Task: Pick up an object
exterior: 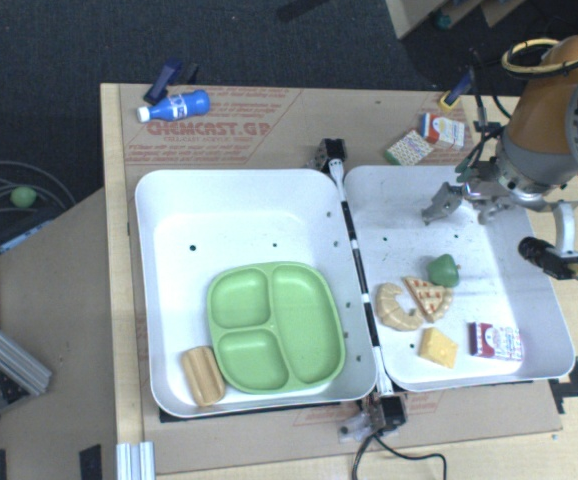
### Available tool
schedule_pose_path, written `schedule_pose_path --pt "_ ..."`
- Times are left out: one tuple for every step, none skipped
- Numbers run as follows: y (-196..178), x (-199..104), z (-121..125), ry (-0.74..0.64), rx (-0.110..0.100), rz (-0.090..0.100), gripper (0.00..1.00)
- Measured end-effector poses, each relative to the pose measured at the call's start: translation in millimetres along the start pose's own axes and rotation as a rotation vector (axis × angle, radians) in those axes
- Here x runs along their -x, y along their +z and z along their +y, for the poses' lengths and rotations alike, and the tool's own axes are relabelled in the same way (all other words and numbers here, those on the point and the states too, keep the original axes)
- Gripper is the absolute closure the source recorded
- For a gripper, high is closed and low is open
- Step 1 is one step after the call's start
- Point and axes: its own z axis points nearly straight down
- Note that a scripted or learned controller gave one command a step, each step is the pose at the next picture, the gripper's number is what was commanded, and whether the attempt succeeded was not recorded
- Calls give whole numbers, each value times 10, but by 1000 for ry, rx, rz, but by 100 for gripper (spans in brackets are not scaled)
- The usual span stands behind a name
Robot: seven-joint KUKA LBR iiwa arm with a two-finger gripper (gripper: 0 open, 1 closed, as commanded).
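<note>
My gripper (466,206) hangs over the far part of the right bin (399,203), fingers spread open with nothing between them. Nearer the front of that bin lie a small green toy vegetable (443,269), a waffle piece (428,296) touching a croissant (397,309), a yellow cheese wedge (438,348) and a red-and-white packet (495,341). The green vegetable is the closest of these, a short way below the gripper. The left bin (169,218) holds a green divided plate (274,325) and a tan wafer (202,375) at its front left corner.
A black hinge strip (354,258) runs between the two bins. Behind the bins on the cardboard lie a blue bottle (174,105) and small printed boxes (427,140). The arm's orange band (549,103) rises at the right, with a black cable fitting (547,256) by the bin's right rim.
</note>
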Motion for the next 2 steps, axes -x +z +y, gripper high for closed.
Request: schedule_pose_path --pt "498 -2 -466 2 -7 2 0" --pt "387 0 -453 2 -3 1 100"
